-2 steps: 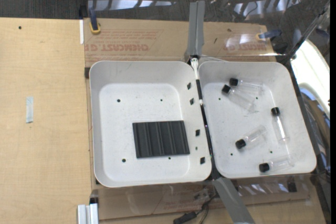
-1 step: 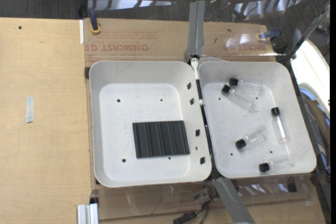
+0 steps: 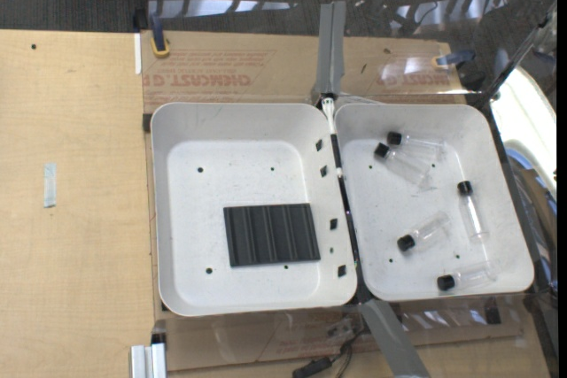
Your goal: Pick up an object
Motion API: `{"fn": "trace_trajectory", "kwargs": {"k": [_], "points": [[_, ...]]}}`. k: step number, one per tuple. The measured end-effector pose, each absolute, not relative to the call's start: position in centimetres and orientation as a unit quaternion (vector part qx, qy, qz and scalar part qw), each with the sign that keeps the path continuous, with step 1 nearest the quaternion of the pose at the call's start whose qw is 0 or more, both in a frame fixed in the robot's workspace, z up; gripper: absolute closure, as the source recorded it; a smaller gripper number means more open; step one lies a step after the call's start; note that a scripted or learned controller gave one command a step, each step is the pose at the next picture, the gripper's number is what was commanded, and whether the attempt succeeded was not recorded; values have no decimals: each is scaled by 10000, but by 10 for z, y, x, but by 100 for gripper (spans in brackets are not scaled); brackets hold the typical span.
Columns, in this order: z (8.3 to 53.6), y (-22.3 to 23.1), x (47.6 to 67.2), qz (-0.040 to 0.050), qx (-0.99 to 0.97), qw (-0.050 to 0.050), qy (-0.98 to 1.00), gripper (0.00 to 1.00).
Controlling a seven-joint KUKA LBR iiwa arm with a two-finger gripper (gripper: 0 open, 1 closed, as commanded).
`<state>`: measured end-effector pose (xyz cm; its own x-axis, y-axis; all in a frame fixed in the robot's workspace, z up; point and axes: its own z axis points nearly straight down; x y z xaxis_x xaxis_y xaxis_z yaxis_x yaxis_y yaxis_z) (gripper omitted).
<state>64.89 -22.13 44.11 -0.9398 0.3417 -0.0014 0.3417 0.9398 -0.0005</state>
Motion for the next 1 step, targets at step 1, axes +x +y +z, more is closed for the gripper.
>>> {"fn": "trace_trajectory", "kwargs": {"k": [1], "points": [[443,-221,652,-6,1395,22,9902,100]]}}
